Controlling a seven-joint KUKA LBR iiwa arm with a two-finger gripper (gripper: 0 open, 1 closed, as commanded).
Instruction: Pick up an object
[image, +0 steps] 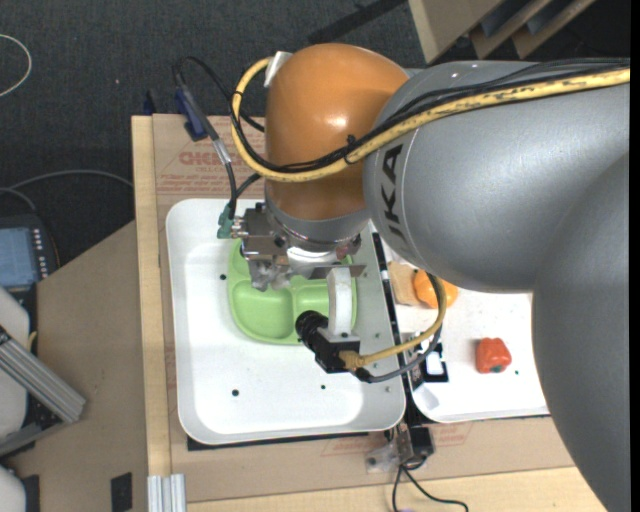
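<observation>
A light green rounded object (262, 308) lies in the left white bin (230, 400), partly covered by the arm's wrist. The gripper (300, 262) hangs straight down over the green object's upper right part, seen from above beneath the orange band. The wrist hides the gripper's tips and where they meet the green object. In the right bin (480, 405) a small red object (491, 354) lies near the front, and an orange object (428, 291) peeks out beside the arm.
The big grey arm covers most of the right bin and the space behind it. A black cable with a yellow sleeve (375, 350) loops off the wrist over the ridge between the bins. Cardboard (160, 180) surrounds the bins.
</observation>
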